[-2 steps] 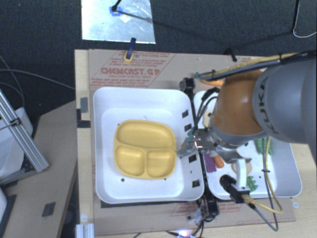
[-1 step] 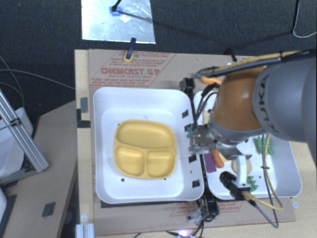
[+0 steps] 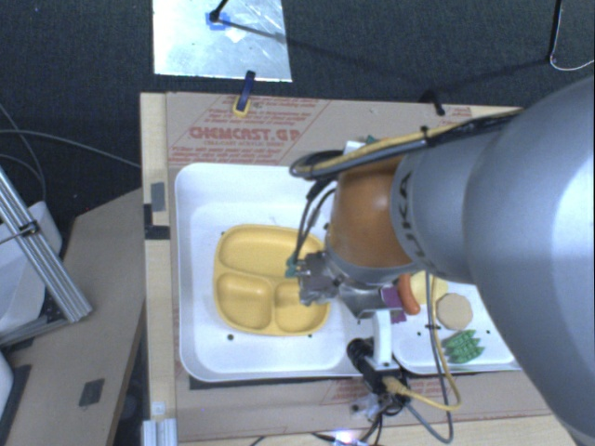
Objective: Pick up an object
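Note:
My grey arm with its orange band (image 3: pixel 372 216) reaches in from the right and covers the wall between the two bins. The gripper (image 3: pixel 310 284) hangs low over the right edge of a yellow divided plate (image 3: pixel 249 282) that lies in the left bin (image 3: pixel 200 249). In the right bin (image 3: pixel 497 356), past the wrist, lie an orange-red stick-shaped piece (image 3: pixel 409 295), a tan round disc (image 3: pixel 455 310) and a green leafy piece (image 3: pixel 463 346). A purple bit (image 3: pixel 391 301) and a yellow bit (image 3: pixel 430 284) peek out beside the wrist. The arm hides much of the right bin.
The bins sit on a cardboard sheet (image 3: pixel 246 133) on the bench. Cables loop off the wrist over the front rim (image 3: pixel 409 393). A metal frame (image 3: pixel 37 258) stands at the left, off the bench. A shiny plate (image 3: pixel 221 26) lies at the back.

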Robot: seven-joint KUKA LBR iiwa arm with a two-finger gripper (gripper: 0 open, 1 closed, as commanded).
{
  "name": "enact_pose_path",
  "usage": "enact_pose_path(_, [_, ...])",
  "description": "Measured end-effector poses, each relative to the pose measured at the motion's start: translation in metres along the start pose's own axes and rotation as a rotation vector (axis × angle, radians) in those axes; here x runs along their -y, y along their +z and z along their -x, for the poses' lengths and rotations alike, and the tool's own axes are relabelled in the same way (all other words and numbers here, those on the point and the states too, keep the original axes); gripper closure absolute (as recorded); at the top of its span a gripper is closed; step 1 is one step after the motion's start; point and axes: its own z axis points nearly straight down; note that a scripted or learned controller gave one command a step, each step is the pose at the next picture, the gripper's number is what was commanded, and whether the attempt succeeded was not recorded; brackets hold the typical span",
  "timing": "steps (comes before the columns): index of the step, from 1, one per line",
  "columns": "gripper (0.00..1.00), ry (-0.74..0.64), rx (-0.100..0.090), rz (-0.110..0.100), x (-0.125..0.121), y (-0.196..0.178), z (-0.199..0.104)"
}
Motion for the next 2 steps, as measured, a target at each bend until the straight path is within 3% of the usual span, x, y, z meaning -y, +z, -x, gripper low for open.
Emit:
enact_pose_path(1, [1.00, 0.004, 0.001, 0.012, -0.104, 0.076, -0.002])
enact_pose_path(2, [1.00, -0.002, -0.005, 0.013, -0.088, -0.037, -0.068])
